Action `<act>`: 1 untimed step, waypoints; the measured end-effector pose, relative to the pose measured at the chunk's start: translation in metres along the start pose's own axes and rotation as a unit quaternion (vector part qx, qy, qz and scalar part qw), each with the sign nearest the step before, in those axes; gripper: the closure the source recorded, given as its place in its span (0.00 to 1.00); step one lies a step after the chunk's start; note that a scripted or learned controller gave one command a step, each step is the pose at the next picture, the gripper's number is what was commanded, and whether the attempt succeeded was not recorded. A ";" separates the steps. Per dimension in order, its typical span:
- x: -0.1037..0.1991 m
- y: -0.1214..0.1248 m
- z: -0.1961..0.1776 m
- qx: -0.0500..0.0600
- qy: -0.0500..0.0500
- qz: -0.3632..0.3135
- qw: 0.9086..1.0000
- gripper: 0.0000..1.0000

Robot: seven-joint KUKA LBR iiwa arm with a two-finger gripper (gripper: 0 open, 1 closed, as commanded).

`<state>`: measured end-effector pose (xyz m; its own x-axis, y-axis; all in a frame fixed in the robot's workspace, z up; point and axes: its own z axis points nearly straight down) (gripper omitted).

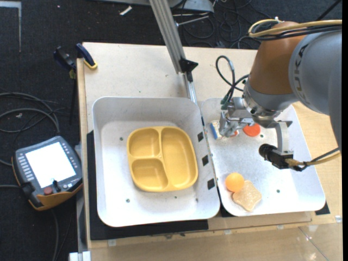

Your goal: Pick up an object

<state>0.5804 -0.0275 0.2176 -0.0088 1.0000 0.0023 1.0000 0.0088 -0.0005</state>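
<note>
Objects in right bin (304, 192): orange ball (235, 182) touching a tan bread-like piece (247, 196) near the front edge; a red-orange item (252, 129) and a blue-white item (215, 130) at the back, close by the gripper (231, 125). Gripper low over the back-left corner — opening and any hold cannot be told. Left bin (109, 145) holds a yellow divided tray (162, 158).

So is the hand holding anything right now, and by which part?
Cannot be told. The hand is low in the right bin beside a red object, its tips too unclear.
</note>
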 end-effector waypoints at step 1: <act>0.046 -0.009 0.003 0.001 0.000 0.000 1.000 1.00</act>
<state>0.5715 0.0187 0.2145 -0.0082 1.0000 0.0019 1.0000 0.0082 -0.0019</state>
